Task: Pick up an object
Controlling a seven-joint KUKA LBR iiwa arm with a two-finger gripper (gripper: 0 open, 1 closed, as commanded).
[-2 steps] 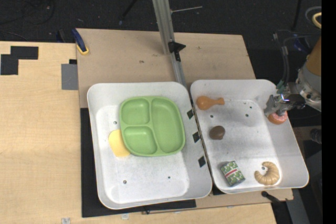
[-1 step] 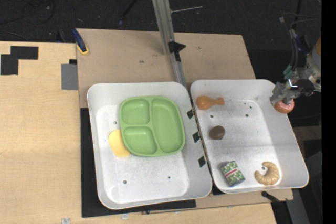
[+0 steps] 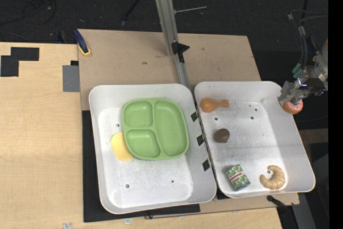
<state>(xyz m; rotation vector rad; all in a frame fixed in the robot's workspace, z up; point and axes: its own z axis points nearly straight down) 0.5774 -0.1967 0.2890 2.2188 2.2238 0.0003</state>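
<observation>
the tool (image 3: 294, 97) hangs at the far right rim of the right bin (image 3: 268, 88), and a pink, doughnut-like object (image 3: 292, 106) sits right under its tips, apparently pinched between them, though the contact is too small to read surely. the risk, as i judge it, is a shallow hold: the object could slip and drop outside the rim onto the counter (image 3: 214, 56). the orange drumstick toy (image 3: 213, 105), brown ball (image 3: 222, 135), green packet (image 3: 236, 177) and croissant (image 3: 274, 177) lie in the same bin, well apart from it. the green divided plate (image 3: 155, 128) and yellow piece (image 3: 120, 147) rest in the left bin (image 3: 150, 190).
</observation>
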